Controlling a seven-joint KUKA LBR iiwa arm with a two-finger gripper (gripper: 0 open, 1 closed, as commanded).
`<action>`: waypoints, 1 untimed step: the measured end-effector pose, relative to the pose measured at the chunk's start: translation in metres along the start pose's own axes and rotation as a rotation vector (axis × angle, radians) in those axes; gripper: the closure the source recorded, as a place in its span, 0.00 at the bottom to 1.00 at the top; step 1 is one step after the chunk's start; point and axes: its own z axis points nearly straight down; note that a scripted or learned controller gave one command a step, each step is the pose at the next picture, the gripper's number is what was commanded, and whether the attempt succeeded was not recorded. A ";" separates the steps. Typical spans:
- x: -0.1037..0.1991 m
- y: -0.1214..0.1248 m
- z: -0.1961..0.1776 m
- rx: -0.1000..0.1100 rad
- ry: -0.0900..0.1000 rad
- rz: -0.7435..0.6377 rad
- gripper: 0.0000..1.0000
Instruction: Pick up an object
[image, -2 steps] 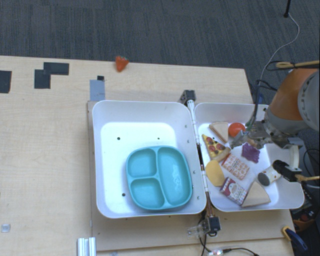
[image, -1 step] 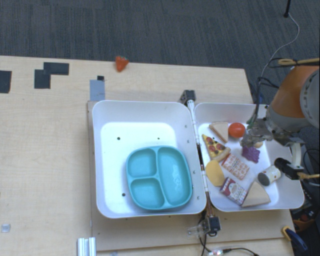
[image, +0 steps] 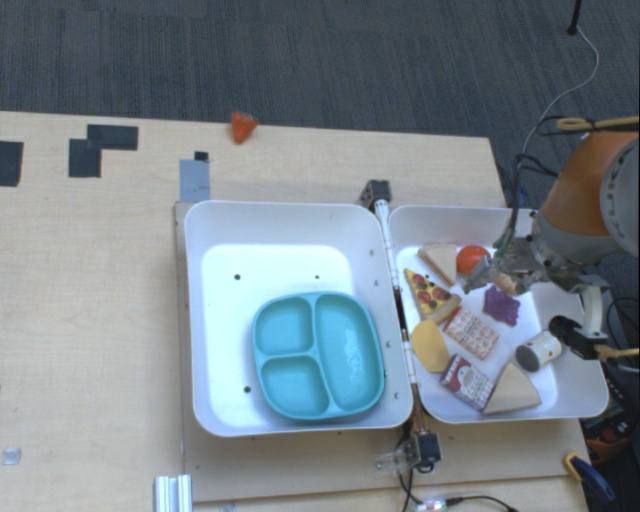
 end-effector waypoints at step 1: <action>0.060 -0.021 0.019 -0.010 -0.003 0.008 0.00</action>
